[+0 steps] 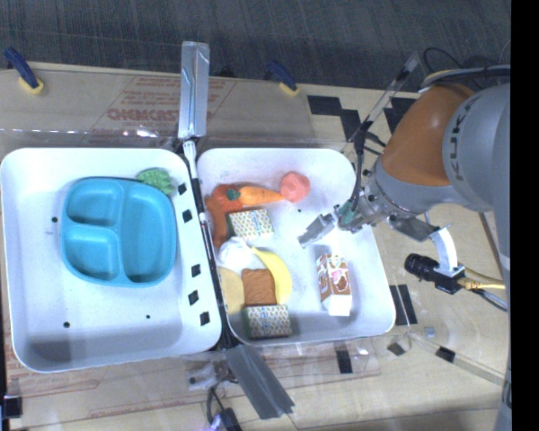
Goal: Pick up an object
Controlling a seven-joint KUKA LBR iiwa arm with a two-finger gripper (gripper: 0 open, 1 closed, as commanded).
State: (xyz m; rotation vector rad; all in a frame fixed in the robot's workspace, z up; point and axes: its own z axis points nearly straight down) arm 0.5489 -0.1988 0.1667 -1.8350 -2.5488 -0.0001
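The gripper hangs low over the right bin, just above the wrapped snack bar; whether its fingers are spread, I cannot tell. Beyond the bar, toys crowd together, so this loner looks easiest.

– What colours are the bins?
– Both the left bin and the right bin are white. The divided plate is bright blue, and the small thing by it is green.
– And the food?
– The carrot is orange, the ball is pink, the banana is yellow and the toast is brown.
– The packet?
– The packet is white with a brown and red picture.
– The arm?
– The arm is grey with an orange band. The surface is light tan with black marks.
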